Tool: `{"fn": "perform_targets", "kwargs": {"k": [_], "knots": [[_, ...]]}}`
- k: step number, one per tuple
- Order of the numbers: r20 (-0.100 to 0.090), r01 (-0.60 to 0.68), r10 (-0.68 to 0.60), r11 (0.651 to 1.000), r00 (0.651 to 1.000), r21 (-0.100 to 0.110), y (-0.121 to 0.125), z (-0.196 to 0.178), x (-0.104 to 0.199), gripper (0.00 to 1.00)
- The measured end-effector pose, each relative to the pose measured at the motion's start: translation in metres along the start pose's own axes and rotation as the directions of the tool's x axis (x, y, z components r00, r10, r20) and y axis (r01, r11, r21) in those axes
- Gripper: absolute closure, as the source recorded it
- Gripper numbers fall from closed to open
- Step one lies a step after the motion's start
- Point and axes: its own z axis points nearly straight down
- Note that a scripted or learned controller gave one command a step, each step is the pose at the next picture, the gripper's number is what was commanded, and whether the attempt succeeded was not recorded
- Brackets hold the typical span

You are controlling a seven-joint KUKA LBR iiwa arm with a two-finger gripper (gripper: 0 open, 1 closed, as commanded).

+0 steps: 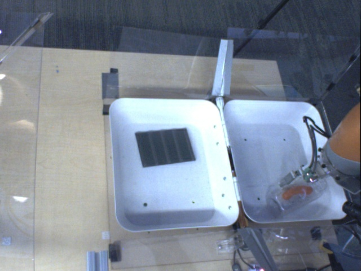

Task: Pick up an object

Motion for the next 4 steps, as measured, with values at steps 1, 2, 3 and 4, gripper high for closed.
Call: {"fn": "perform_targets", "kwargs": {"k": [1, 2, 3, 4], "knots": [[0.001, 0.000, 0.000, 1.000, 1.000, -0.006, 0.003, -0.012, 0.000, 1.00], [-0.001, 0.108, -0.108, 0.994, 0.994, 0.003, 0.007, -0.001, -0.002, 1.00], [0.002, 0.107, -0.107, 0.994, 0.994, 0.001, 0.007, 0.000, -0.003, 0.00], [0.002, 0.123, -0.123, 0.992, 0.992, 0.000, 0.009, 0.000, 0.027, 0.00]]}}
